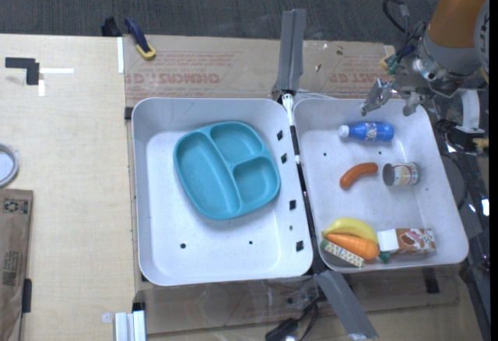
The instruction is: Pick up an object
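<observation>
A: How far along is the pick?

B: Not begun, by my reading. The claw [393, 98] hangs over the right bin's [443, 176] far rim, at about one o'clock in the view, its two fingers spread and nothing between them.

A: And the candidates?

B: All lying in that bin. The bottle [366, 131] is nearest, just below the claw; the sausage [358, 174] and the can [401, 174] sit mid-bin, apart from each other.

A: Anything awkward?

B: At six o'clock in the bin the banana [348, 227], carrot [354, 244] and carton [406, 240] crowd together, touching — a hard pick. The left bin [156, 199] holds a blue tray [226, 169] — out of the way.
</observation>
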### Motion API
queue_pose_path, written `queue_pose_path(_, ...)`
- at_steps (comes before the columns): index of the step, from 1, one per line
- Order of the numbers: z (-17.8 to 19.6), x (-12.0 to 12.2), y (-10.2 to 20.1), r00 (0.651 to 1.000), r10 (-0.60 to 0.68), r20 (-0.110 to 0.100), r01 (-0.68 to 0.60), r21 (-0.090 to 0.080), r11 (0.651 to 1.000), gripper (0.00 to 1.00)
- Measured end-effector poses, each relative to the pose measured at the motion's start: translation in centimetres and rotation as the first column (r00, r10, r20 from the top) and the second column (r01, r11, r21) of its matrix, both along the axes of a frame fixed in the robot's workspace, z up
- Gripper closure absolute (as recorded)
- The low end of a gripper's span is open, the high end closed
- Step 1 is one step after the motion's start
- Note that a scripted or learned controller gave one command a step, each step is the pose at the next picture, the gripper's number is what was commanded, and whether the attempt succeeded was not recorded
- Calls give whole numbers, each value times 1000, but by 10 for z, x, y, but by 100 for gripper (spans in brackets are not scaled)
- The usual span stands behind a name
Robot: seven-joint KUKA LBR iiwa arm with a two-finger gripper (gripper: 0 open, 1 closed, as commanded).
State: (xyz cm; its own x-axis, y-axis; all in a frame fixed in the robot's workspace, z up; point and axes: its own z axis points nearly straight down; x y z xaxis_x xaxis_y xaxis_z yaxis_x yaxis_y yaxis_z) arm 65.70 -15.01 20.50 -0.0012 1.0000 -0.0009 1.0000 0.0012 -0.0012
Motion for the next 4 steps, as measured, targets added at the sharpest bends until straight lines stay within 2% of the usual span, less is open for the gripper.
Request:
queue_pose_path(1, -88, 0, -3, 1000, -5, 23, 5, -5, 1000, 0)
queue_pose_path(2, -76, 1, -6, 1000, -5, 27, 6, -10, 1000, 100)
queue_pose_path(3, -76, 1, -6, 1000, -5, 26, 6, -10, 1000, 0)
queue_pose_path(4, -114, -43, -12, 999, 40, 0, -40, 1, 999, 0)
